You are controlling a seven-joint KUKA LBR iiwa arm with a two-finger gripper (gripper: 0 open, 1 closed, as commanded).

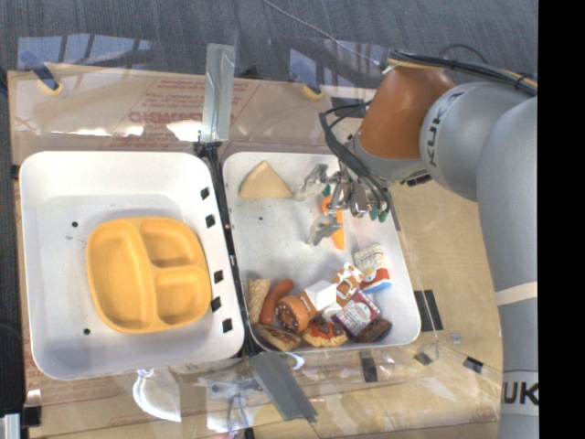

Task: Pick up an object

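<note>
- Overhead, two white bins sit side by side: left bin, right bin.
- Left bin holds a yellow divided tray with three compartments, lying flat near the bin's middle.
- Arm comes in from the right; its orange band sits above the wrist, over the right bin's far right corner.
- Gripper hangs in the upper right part of the right bin. Its metal fingers stand on either side of a small orange piece, carrot-like; the piece shows between them, so the jaws look closed on it. Whether it is lifted off the bin floor cannot be told.
- Beside the gripper, toward the bin's far edge, lies a pale cheese wedge, apart from the fingers.
- Along the near edge of the right bin is a crowded heap: a red sausage, a round dark slice, small printed packets, and a white block. The pieces touch and overlap; several are too small to name.
- Heap is well apart from the gripper, with bare bin floor between.
- Black cables loop at the wrist and hide part of the gripper's body.
- Grey tape strip runs up from between the bins.
</note>
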